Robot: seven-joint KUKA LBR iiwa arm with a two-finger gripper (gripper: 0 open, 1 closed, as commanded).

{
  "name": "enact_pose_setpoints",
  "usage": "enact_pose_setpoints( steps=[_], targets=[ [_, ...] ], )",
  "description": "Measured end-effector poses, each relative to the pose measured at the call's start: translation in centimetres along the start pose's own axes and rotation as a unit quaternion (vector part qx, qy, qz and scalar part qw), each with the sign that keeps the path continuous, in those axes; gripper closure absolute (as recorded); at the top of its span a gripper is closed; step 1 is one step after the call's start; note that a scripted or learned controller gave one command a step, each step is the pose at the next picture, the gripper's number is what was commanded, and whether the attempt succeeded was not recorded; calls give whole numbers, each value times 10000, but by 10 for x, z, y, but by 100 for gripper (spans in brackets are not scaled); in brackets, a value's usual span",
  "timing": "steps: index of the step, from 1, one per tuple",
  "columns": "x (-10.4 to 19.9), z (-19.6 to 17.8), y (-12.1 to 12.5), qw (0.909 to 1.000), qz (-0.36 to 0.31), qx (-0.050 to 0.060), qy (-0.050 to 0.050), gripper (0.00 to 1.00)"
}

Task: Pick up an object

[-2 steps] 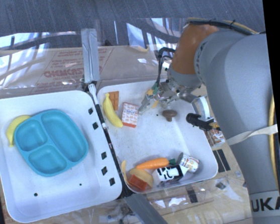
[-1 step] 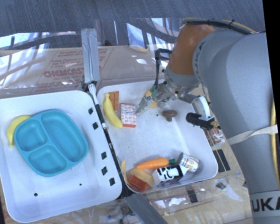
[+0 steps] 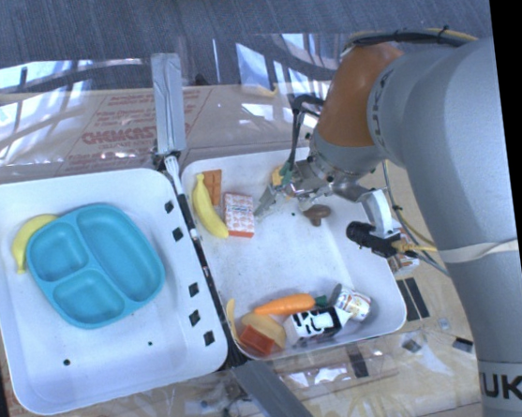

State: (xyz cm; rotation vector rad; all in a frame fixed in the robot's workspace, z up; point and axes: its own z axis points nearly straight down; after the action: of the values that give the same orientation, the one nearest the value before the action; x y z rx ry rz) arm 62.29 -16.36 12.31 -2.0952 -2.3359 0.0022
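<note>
Progress on my end looks early: nothing is lifted yet, as far as I can judge. I have the arm (image 3: 421,126) reaching in from the right and bent down over the right bin (image 3: 275,248), with its claw (image 3: 282,189) low near the bin's upper middle. Whether the claw is spread or pressed together I cannot tell from up here; the wrist hides most of it, and I see nothing clearly pinched in it. A small brown lump (image 3: 316,213) lies on the bin floor just below the wrist, apart from the other pieces. Closest to the claw on its left are a small orange-and-white box (image 3: 238,214) and a banana (image 3: 208,209) lying along the bin's left wall, with an orange block (image 3: 212,182) above them. Along the bottom edge I count a carrot (image 3: 284,305), a red and yellow fruit piece (image 3: 260,330), a black-and-white carton (image 3: 315,323) and a small can (image 3: 353,305), all crowded together and touching. The left bin (image 3: 36,372) holds a blue divided plate (image 3: 95,263) with a second banana (image 3: 28,236) tucked against its upper left rim. What remains, I judge, is the whole grasp: settle on a target, likely the box or the nearby banana, close on it, and raise it free of the bin.
</note>
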Motion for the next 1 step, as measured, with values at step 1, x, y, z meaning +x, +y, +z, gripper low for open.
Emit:
enact_pose_setpoints(
  steps=[1],
  targets=[
    [13, 27, 32, 9882, 1533, -41, -8, 0]
  ],
)
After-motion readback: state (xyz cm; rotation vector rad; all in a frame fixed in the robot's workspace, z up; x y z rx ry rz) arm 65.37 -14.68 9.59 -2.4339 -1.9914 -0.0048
